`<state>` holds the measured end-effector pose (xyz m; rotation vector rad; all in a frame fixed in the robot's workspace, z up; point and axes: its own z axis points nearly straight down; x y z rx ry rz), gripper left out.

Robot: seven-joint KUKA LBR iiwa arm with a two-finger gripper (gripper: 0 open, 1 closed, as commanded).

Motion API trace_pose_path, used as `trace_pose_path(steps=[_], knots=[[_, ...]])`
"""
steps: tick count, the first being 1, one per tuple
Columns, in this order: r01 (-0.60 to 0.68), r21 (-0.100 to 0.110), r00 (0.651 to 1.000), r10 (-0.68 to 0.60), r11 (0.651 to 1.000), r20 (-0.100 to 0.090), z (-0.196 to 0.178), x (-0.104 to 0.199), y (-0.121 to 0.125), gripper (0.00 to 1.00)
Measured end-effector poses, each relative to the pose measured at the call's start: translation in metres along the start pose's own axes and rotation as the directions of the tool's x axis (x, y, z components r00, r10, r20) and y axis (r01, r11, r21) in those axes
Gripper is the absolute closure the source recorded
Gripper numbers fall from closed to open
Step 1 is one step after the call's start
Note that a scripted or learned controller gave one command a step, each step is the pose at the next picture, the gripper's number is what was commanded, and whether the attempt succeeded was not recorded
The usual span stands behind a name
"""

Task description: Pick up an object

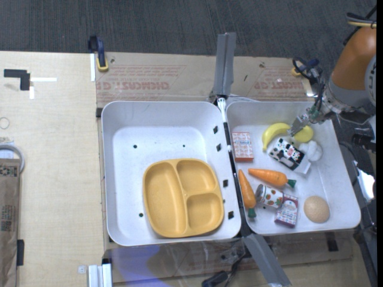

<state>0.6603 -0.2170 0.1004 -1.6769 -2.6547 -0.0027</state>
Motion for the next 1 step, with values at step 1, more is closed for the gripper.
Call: trace_pose_path(steps=[1], knots=[[-0.108,-0.001,0.994,0.108,0.994,0.004,-0.0898,0.0458,0.0203,1.00]])
